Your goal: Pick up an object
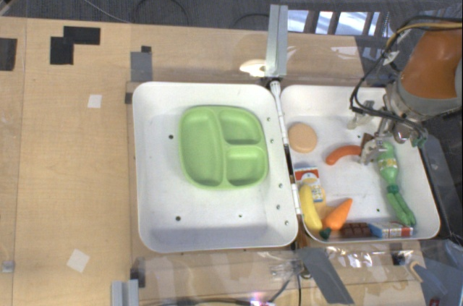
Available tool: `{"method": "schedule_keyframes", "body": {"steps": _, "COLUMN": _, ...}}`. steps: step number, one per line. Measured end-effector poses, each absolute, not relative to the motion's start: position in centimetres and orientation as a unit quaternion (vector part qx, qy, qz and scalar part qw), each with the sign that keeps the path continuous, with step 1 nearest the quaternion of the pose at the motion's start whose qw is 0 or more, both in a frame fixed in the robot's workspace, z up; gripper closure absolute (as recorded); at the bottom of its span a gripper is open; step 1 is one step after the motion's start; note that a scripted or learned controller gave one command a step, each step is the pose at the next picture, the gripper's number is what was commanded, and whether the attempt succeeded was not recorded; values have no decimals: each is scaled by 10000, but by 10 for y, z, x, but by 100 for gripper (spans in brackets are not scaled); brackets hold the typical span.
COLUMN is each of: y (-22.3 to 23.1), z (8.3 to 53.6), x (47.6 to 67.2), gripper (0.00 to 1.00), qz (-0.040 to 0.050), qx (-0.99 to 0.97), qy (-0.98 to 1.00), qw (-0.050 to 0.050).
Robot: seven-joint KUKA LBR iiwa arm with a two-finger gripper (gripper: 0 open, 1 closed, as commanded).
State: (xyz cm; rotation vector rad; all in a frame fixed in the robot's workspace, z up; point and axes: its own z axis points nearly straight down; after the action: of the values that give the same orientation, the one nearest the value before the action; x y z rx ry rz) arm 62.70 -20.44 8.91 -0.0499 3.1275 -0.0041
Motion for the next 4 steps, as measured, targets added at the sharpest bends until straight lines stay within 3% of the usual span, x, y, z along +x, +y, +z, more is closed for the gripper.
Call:
{"method": "schedule_keyframes", "body": {"steps": 1, "y": -204, "z": 88, "x": 621, "gripper": 0, "qz": -6, "qx": -44, "qy": 10000, "qw": 54}}
{"method": "schedule_keyframes", "body": {"steps": 4, "y": -204, "z": 89, "x": 636, "gripper": 0, "qz": -15, "qx": -539, "qy": 9985, "qw": 68}}
